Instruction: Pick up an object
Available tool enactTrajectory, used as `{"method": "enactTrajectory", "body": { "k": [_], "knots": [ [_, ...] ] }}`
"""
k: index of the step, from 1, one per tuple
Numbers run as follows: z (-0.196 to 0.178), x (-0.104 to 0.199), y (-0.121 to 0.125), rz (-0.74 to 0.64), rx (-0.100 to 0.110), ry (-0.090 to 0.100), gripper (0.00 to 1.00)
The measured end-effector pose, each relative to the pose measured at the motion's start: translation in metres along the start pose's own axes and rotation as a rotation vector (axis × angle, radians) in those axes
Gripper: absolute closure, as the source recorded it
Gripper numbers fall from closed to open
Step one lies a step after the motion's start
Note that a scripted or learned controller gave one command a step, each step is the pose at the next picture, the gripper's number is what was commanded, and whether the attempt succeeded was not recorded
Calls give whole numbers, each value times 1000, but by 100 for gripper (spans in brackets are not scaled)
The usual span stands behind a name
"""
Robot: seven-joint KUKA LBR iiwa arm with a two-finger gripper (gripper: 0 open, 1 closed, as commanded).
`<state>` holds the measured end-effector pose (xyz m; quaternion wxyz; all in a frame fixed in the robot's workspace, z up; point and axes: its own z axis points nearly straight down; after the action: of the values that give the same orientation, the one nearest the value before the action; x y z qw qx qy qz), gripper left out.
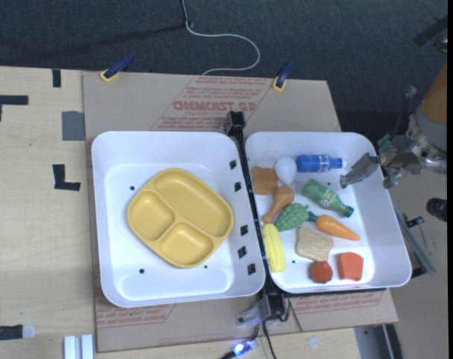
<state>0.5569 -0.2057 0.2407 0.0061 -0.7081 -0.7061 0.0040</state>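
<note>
Camera view: I see the gripper [370, 169] at the three o'clock edge of the right bin [391, 223], over the bin's rim; I cannot tell the state of its jaws, and nothing shows between them.

The objects for picking all lie in the right bin. A blue bottle [318, 162] lies on its side at the twelve o'clock end, with a white egg [285, 170] just at its nine o'clock. A green bottle [327, 198] lies tilted below it, nearest the gripper. An orange carrot [337, 228] sits at its six o'clock. A green, bumpy vegetable [292, 217] is near the bin's middle, a tan drumstick [279, 202] beside it. A yellow corn cob [273, 247] lies along the nine o'clock wall. A beige bread slice [314, 242], a red tomato [321, 272] and an orange-red block [350, 265] fill the six o'clock end.

The left bin [111, 223] holds a yellow divided plate [180, 217]. Both bins rest on brown cardboard [204, 103] over a pale wooden tabletop [32, 223]. Dark carpet [77, 13] lies beyond, crossed by a white cable [226, 40].
</note>
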Motion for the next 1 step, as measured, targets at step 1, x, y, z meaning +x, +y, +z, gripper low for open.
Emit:
{"method": "enactTrajectory", "body": {
  "k": [1],
  "knots": [
    [-8, 1, 3, -4, -13, -3, 0]
  ]
}}
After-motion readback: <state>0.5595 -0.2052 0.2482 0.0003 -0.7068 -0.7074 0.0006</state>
